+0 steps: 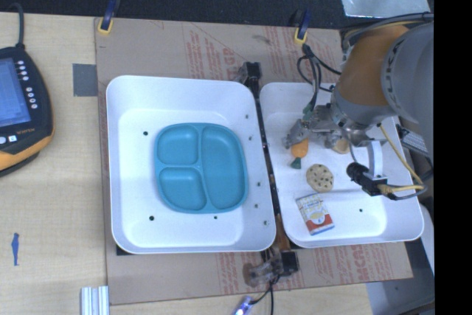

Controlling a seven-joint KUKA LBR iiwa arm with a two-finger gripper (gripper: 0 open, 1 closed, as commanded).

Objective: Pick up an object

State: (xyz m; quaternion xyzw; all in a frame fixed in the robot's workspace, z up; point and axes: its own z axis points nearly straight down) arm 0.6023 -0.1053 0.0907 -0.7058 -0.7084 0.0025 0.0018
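Pincer [301,135] hangs low in the right bin [402,229], just above a small orange object [299,149], its grip impossible to tell, so lifting seems not yet done.

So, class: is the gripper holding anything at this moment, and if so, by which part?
It cannot be told. The gripper is low in the right bin, right over a small orange object, but no grasp is visible.
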